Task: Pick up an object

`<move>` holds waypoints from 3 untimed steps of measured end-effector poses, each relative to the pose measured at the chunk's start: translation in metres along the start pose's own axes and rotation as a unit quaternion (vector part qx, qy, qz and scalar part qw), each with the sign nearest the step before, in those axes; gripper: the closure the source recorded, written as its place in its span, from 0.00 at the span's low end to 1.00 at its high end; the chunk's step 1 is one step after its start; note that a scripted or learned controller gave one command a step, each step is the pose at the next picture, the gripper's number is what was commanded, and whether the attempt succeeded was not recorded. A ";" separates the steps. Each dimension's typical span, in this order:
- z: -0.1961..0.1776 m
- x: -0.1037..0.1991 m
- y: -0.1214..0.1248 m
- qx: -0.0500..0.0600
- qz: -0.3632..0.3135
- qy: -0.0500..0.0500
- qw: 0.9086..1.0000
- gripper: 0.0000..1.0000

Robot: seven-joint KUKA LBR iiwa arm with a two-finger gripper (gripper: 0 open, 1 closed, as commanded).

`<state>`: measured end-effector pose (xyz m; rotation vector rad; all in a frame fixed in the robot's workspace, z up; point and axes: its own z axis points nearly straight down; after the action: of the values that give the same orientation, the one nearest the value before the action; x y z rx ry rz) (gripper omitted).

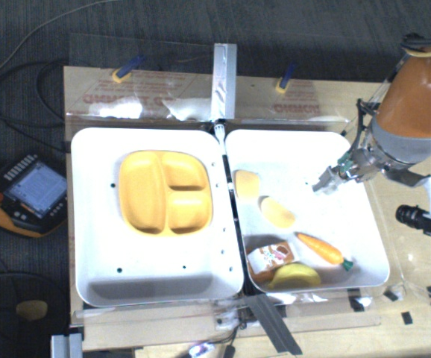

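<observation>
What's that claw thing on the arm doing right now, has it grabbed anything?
End effector: above the right bin, apart from the carrot and other items, nothing between its fingers; open or shut cannot be told.

Yellow tray (165,192), orange carrot (320,247), white bins (96,274), grey-orange arm (413,103).

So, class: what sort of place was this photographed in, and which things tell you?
Probably a robotics lab test bench: a robot arm reaches over two white bins, toy food such as a carrot lies inside, and a control pendant sits on the carpet.
</observation>
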<state>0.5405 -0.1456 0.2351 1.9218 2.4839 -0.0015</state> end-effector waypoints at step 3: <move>0.012 0.033 0.034 0.001 -0.006 0.001 1.000 0.00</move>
<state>0.5647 -0.1047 0.2226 1.9085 2.4981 -0.0013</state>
